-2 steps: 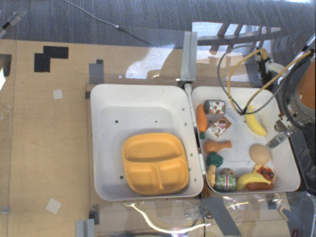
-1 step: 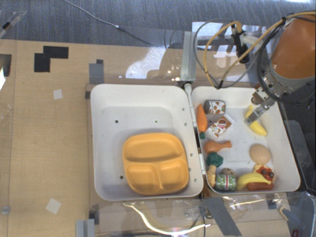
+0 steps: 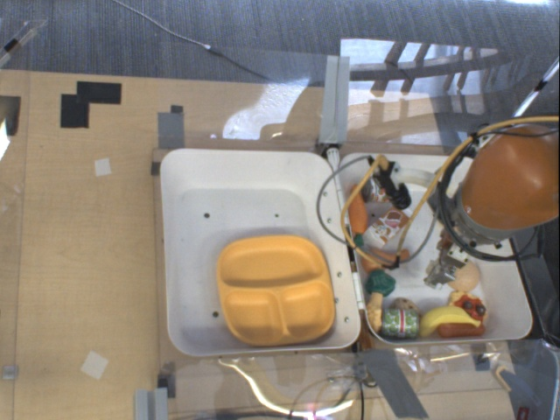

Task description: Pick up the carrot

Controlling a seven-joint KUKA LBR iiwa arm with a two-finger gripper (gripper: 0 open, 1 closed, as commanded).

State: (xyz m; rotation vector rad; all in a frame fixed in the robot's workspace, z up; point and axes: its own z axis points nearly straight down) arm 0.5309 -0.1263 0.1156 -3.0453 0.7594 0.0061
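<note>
Carrot [image 3: 357,212] tight against right bin's [image 3: 516,326] left wall, toys crowding.

Bins [image 3: 188,261] smooth white plastic; tray [image 3: 276,289] matt yellow plastic; bench [image 3: 79,261] pale wood.

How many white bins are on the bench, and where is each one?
2. The left bin holds a yellow tray. The right bin holds the carrot, a banana and other small things, some perhaps hidden under the arm.

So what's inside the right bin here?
The right bin holds a carrot, a banana, a green-labelled can and other small items. The arm covers the bin's far right part, so anything beneath is hidden.
</note>
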